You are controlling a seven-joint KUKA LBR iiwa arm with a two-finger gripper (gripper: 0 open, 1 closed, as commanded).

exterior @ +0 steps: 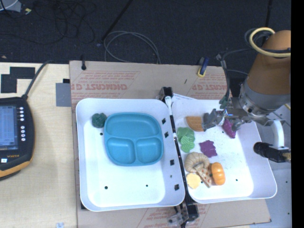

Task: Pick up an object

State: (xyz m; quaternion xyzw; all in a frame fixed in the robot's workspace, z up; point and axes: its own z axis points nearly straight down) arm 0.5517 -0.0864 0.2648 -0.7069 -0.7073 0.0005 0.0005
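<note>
My gripper (227,120) hangs over the upper part of the right bin (259,186). A small purple toy piece (230,128) sits between its grey fingers and hangs just below them. In the bin lie a tan wedge (194,123), a green leafy piece (185,139), a flat purple piece (207,148), a beige curled toy (196,161), an orange piece (217,173) and a yellow disc (193,180).
The left bin (90,184) holds a blue divided tray (133,139) and a dark green ball (98,120). A black divider (174,146) runs between the bins. A teach pendant (12,134) lies at the far left. Cables lie behind the bench.
</note>
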